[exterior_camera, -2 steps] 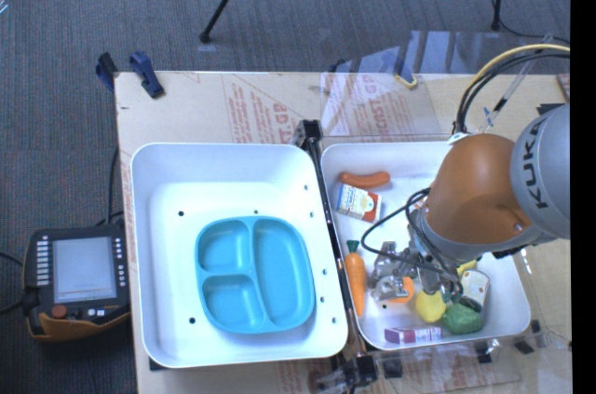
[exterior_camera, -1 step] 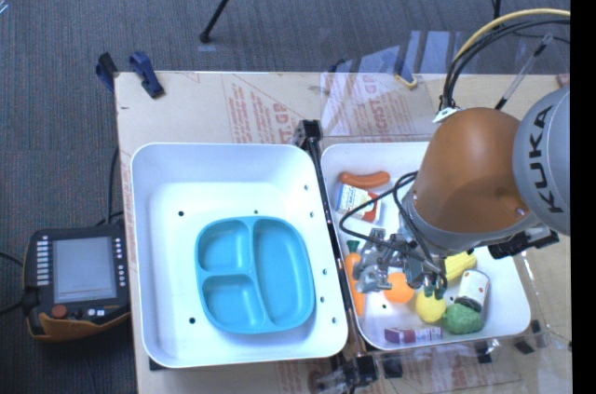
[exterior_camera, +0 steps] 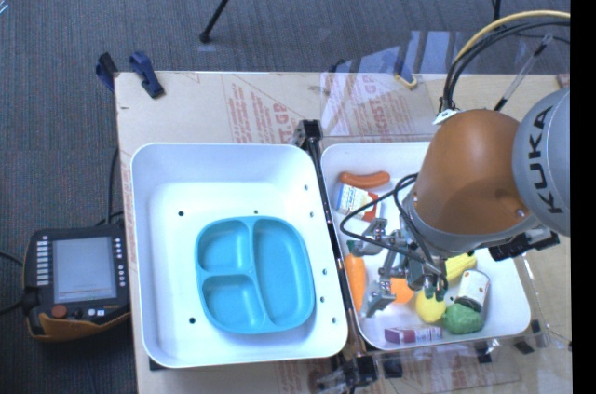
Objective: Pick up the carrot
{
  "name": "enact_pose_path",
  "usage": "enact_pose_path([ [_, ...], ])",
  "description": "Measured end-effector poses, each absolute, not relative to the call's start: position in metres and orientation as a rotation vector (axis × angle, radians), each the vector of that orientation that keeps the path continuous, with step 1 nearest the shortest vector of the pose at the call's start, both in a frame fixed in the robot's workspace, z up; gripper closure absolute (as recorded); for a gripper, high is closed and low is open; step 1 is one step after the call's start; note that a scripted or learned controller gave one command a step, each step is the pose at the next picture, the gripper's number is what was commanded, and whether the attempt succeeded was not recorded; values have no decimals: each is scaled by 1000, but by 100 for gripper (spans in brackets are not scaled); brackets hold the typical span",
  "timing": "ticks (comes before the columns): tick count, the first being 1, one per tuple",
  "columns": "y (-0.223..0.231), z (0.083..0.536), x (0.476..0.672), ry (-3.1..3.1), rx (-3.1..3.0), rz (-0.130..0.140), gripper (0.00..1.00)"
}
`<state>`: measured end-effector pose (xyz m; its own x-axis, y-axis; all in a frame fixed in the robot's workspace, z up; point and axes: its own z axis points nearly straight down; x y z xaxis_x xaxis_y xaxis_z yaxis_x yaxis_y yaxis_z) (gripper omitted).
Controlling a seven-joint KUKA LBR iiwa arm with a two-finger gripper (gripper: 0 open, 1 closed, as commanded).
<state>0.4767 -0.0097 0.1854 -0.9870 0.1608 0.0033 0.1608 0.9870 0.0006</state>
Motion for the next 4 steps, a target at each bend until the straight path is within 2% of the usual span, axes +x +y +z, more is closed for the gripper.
enact_pose_path([
  [1,-10,185,477,-3128,-253,-1,0],
  [2,-81,114,475,-3063,-658,-1,0],
  [3,-89,84,480,-2950,-1053,0,0],
  [4,-89,92,480,-2948,-1046,0,100],
])
